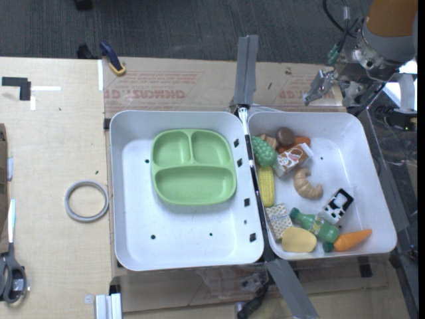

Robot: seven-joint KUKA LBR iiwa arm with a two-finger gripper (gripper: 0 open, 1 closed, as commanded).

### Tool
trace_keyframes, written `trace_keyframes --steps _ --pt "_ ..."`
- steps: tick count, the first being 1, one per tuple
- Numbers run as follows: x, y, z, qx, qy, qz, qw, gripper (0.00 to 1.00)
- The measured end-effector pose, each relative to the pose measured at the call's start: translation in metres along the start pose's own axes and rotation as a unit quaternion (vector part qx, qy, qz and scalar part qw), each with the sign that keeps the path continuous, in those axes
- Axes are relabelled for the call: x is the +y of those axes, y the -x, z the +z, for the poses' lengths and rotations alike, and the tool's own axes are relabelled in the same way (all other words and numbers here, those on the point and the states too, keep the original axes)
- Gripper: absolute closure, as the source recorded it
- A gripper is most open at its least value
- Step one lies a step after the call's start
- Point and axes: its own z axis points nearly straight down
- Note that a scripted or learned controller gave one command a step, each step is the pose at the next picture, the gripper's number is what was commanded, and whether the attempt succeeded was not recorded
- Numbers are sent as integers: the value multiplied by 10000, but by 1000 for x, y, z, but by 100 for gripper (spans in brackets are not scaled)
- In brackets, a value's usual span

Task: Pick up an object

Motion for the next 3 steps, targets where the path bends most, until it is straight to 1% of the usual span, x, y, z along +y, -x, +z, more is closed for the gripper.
trace_keyframes --steps 1,2,3 --pt "-21 -2 143 -3 -3 1090 9940 0" --pt "-78 -1 182 7 178 620 9979 0" --pt "-93 7 182 1 190 296 9994 0"
